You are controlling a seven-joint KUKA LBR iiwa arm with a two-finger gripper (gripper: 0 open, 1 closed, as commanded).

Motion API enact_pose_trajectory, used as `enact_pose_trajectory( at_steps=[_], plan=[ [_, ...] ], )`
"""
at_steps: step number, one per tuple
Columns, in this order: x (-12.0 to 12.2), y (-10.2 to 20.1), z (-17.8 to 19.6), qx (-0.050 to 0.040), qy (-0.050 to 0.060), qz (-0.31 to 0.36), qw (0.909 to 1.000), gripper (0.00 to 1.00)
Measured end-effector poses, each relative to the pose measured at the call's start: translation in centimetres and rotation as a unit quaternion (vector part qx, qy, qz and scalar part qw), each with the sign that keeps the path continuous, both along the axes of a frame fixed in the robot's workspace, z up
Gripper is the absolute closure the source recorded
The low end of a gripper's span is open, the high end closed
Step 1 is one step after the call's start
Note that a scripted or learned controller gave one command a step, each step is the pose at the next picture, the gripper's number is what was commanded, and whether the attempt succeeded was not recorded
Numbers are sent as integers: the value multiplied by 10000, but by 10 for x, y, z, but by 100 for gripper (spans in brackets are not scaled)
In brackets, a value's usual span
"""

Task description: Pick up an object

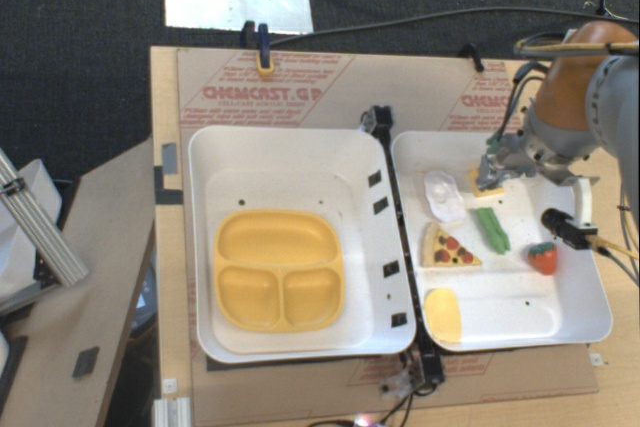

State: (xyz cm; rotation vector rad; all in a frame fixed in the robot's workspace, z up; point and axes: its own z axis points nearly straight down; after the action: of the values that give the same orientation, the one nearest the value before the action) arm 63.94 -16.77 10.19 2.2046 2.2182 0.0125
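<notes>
Two white bins are seen side by side on the bench [300, 85]. "What is held in the left bin [200, 215]?" it is asked

"A yellow divided tray [280, 267] with three compartments is laid flat in its middle," it is answered

"And what is found in the right bin [520, 305]?"

"Several small items are scattered there. A white crumpled piece [443, 195] is placed near the left wall, and a pizza slice [448, 248] is set just below it. A green pod [492, 228] is laid beside the slice, a red fruit [543, 257] is seen further right, and a pale yellow oval [443, 315] is lodged in the near left corner."

"Where is the gripper [490, 173] located?"

"It is lowered into the far part of the right bin, above the green pod and to the right of the white piece. The grey arm [585, 105] is brought in from the right, with its orange band [600, 35] at the frame's upper edge."

"Is anything gripped?"

"That cannot be told (the tip is too small and dark to be read). A small yellow piece [484, 191] is seen right at the tip, resting on the bin floor, but whether it is touched cannot be made out"
</notes>
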Motion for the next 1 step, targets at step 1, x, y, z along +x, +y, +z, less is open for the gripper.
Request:
enact_pose_trajectory(
  at_steps=[1],
  plan=[
    [6,-9,53,13,48,-9,10000,100]
  ],
)
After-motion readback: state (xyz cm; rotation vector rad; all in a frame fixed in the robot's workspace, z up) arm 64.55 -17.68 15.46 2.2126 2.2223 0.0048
